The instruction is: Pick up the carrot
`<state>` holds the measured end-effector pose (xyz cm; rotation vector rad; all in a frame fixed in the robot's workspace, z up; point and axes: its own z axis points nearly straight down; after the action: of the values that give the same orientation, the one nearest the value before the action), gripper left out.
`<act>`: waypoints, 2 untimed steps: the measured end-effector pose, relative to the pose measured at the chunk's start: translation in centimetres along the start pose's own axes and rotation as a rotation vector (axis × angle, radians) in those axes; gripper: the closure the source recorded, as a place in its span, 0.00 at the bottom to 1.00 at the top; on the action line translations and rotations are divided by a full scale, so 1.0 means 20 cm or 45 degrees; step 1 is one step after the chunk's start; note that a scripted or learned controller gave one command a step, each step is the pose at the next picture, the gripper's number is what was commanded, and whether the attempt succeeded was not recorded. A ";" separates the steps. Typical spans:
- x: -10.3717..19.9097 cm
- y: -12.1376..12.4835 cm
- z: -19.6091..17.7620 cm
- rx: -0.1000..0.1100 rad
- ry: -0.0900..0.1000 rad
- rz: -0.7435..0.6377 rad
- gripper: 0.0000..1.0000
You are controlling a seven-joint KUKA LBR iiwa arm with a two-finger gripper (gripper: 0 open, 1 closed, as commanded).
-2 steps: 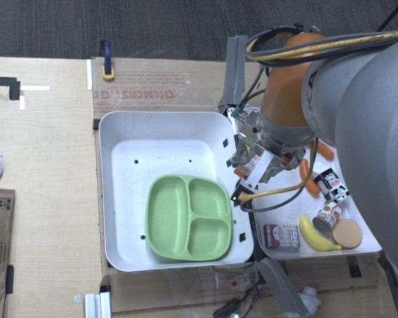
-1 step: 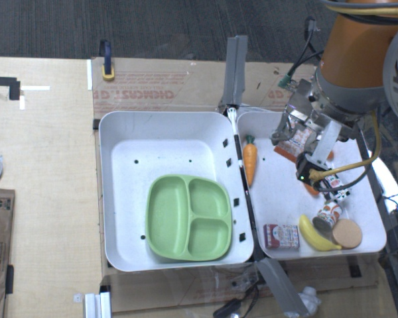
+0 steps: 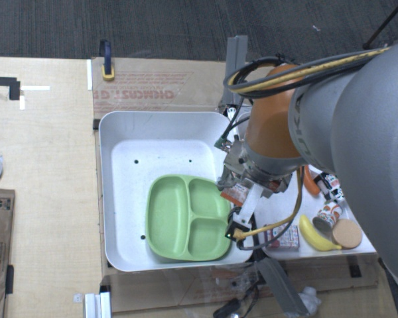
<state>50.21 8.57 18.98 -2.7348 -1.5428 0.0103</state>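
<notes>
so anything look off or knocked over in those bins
Nothing stands out. The green three-compartment plastic plate lies flat in the left white bin. In the right white bin, the orange carrot, partly behind the grey arm, and the yellow banana lie among small items; nothing looks spilled.

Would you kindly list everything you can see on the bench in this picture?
left bin: one, white, mid-bench
plate: one, green, three compartments, in left bin
right bin: one, white, partly under the arm
carrot: one, orange, right bin, beside the arm
banana: one, yellow, right bin, near edge
disc: one, tan, right of banana
cardboard: one, brown, behind left bin
clamp: one, blue and yellow, cardboard's corner
arm: one, grey with orange band, over the bins
</notes>
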 end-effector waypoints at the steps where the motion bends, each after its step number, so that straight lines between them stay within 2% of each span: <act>1: -0.33 0.05 -1.17 -0.004 0.000 -0.088 1.00; 2: -0.33 0.05 -1.16 -0.002 -0.001 -0.045 1.00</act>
<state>47.82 2.54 42.18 -2.7085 -1.5917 0.0103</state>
